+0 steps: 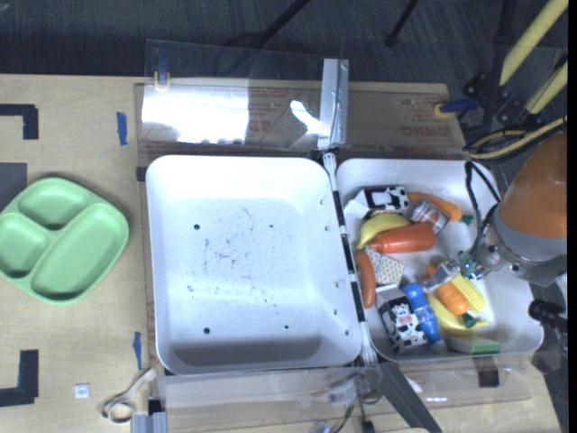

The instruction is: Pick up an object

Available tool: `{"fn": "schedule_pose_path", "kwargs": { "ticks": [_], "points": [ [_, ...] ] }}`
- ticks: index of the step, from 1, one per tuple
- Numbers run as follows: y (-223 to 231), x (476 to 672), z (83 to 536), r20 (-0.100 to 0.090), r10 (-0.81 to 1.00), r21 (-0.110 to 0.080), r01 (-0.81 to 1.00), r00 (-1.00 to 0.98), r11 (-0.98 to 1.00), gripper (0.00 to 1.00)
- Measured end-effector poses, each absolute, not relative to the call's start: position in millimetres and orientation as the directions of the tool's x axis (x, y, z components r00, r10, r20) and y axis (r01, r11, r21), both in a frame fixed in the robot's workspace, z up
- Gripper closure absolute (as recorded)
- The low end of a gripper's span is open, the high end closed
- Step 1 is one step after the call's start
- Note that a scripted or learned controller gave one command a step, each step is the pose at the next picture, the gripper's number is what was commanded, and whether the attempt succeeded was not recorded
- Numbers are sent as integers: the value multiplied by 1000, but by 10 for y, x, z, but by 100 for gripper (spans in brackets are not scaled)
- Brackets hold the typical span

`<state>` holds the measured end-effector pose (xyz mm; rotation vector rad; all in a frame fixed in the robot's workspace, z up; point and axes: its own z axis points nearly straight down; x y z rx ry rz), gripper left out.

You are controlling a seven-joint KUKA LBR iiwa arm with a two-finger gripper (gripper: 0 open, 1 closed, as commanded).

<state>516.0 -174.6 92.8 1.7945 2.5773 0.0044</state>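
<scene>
The right bin (518,327) holds a heap of toy food. A red-orange sausage (406,239) lies across a yellow banana (379,225), and a black-and-white cow toy (388,197) sits behind them. Toward the front are a blue bottle (420,311), a second cow-patterned toy (400,323) and a yellow corn cob (466,291) on another banana (448,316). My gripper (469,266) hangs low at the bin's right side, just above the corn cob. The grey wrist and orange band (541,192) hide the bin's right wall.
The left bin (243,255) is bare white with faint scuffs. A green divided plate (61,239) rests on the wooden bench at far left. A clear plastic guard (243,106) stands behind the bins. An orange carrot-like toy (435,208) lies near the back.
</scene>
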Motion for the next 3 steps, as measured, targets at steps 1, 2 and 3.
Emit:
{"fn": "schedule_pose_path", "kwargs": {
  "ticks": [1, 2, 3],
  "points": [
    [-2228, 5402, 1189, 4, 863, -1, 863, -506, 506, 100],
    [-1688, 5742, 2434, 3, 712, -1, 712, -702, 702, 100],
    [-1489, 5726, 2429, 6, 714, -2, 714, -700, 700, 100]
  ]
}}
